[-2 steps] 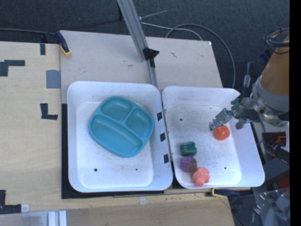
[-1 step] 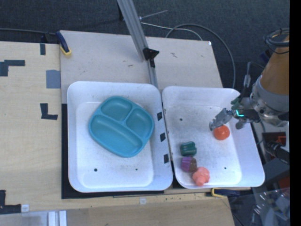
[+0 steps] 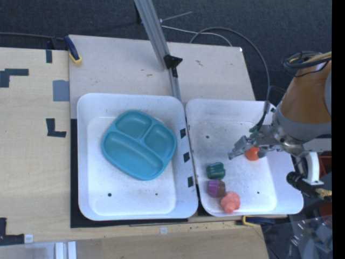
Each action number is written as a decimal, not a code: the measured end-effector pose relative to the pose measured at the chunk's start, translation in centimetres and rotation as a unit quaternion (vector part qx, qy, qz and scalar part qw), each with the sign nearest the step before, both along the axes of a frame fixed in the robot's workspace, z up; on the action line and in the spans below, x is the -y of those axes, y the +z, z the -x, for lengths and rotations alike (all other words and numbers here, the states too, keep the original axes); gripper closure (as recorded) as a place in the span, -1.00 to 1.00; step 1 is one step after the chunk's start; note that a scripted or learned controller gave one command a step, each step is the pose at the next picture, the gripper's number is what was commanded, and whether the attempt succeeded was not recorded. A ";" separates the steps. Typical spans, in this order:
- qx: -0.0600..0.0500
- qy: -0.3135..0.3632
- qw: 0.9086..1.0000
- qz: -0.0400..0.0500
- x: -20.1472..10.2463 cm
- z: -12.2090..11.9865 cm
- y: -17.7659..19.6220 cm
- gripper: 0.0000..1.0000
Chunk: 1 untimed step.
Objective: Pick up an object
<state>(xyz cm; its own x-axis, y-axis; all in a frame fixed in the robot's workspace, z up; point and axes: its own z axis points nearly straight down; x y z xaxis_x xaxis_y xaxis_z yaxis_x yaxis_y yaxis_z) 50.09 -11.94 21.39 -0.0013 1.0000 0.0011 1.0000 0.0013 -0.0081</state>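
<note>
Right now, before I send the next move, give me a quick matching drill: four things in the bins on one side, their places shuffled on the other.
Things:
1. blue plate
2. green block
3. pink piece
4. orange ball

Places:
A. right at the claw
B. left bin
C. near front edge of right bin
D. middle of right bin, above the purple piece

Pairs: 1-B, 2-D, 3-C, 4-A
</note>
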 end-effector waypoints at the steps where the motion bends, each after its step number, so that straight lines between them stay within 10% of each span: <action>1: -0.001 0.000 1.000 0.000 0.4 0.1 -6.3 -1.00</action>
<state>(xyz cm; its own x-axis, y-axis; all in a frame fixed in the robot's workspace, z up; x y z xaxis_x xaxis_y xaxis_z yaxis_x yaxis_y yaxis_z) 49.96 -12.33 15.05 -0.0004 1.0000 0.0013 1.0000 0.0005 -0.0094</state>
